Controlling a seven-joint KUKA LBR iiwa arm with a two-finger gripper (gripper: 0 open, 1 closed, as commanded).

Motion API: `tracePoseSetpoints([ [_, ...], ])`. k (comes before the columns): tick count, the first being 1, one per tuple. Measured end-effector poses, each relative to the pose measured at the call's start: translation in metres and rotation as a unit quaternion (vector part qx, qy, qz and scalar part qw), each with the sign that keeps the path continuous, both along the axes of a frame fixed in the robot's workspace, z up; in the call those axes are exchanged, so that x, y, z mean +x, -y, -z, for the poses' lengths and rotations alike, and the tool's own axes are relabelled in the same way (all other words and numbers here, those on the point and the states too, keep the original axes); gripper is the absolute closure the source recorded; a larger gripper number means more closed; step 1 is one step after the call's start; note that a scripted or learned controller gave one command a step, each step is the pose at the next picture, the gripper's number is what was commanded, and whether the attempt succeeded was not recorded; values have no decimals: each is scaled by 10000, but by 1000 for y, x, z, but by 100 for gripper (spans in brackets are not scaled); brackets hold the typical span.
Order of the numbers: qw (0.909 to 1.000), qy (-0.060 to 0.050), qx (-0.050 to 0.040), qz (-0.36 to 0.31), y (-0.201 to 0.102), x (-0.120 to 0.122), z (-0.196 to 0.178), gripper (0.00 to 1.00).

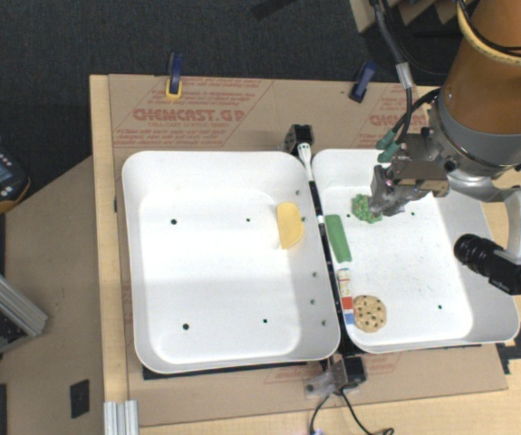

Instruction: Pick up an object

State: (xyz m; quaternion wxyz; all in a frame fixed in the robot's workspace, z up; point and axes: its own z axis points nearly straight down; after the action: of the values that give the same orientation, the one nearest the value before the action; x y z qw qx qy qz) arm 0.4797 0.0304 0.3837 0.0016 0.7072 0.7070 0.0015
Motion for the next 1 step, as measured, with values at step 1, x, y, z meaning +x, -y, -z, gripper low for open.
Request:
tracePoseSetpoints([
  [1,10000,-5,0,-6,-10,0,-7,100],
])
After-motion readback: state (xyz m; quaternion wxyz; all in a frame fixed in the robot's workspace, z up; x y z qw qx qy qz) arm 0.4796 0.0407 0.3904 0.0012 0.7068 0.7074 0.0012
